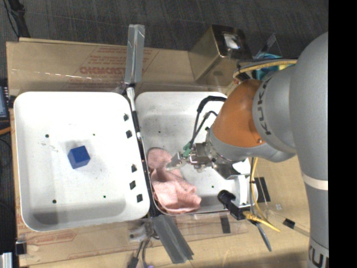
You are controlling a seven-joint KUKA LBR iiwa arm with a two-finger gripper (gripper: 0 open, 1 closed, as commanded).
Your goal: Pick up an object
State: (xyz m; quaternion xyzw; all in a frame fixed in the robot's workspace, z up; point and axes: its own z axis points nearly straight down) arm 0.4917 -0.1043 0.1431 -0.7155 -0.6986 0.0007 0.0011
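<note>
Where two bins sit: one blue cube (79, 156); one pink cloth (173, 190).

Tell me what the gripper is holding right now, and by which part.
That cannot be told. The gripper sits right at the upper edge of the pink cloth in the right bin, but a grasp is not visible.

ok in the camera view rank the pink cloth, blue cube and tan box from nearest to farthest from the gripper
Measured from the gripper, which is low in the right bin:
1. pink cloth, crumpled in the right bin's lower left corner, right beside the fingertips.
2. tan box, outside the bins, beyond the right bin's upper edge.
3. blue cube, in the middle of the left bin, past the divider.
</note>
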